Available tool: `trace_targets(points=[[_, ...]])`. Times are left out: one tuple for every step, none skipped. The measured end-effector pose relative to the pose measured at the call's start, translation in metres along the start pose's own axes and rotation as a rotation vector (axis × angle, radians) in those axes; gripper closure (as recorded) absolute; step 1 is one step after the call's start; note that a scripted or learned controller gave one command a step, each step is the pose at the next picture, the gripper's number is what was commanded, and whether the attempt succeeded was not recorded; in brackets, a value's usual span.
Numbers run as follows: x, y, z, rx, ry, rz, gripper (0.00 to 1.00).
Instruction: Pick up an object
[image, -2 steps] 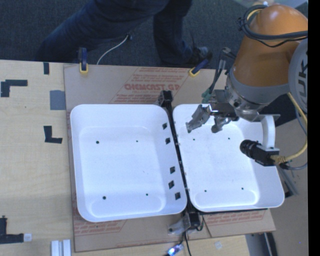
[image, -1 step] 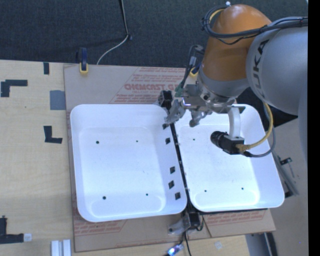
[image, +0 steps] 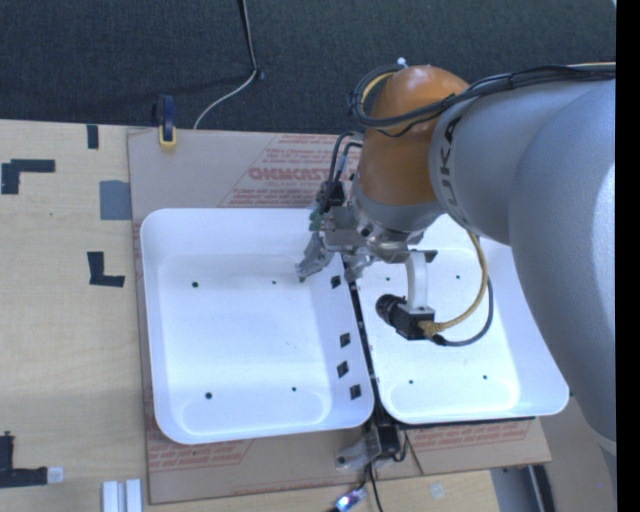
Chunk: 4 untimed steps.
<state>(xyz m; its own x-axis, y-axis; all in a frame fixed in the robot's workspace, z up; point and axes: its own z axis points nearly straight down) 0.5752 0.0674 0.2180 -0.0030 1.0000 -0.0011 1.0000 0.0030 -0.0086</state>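
The tool (image: 318, 258) hangs over the left bin's (image: 240, 330) two-o'clock corner, no object plain beneath it, and I cannot tell its grip state.

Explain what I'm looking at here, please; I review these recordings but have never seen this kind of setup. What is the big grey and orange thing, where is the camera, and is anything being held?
The big grey shape with the orange band is a robot arm. It reaches in from the right of the picture. The single camera is fixed above the bench and looks down at a slant.

At the arm's end is its tool, the grasping part, which hangs over the upper right corner of the left bin. It is too small and cluttered here to tell how it stands, and nothing can be seen held in it.

On the bench lie two shallow white bins side by side on a cardboard sheet. The right bin is partly covered by the arm. The small dark dots inside the bins look like marks on their floors, not loose things to pick up. A black part on a yellowish cable hangs from the arm over the right bin.
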Motion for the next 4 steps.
trace_targets(points=[[-0.009, 0.003, -0.167, -0.025, 0.003, 0.001, 1.0], [0.022, -0.068, -0.183, -0.006, 0.002, -0.003, 1.0], [0.042, -0.048, -0.076, 0.004, -0.002, 0.0, 1.0], [0.047, -0.067, -0.174, -0.015, 0.003, -0.001, 1.0]])
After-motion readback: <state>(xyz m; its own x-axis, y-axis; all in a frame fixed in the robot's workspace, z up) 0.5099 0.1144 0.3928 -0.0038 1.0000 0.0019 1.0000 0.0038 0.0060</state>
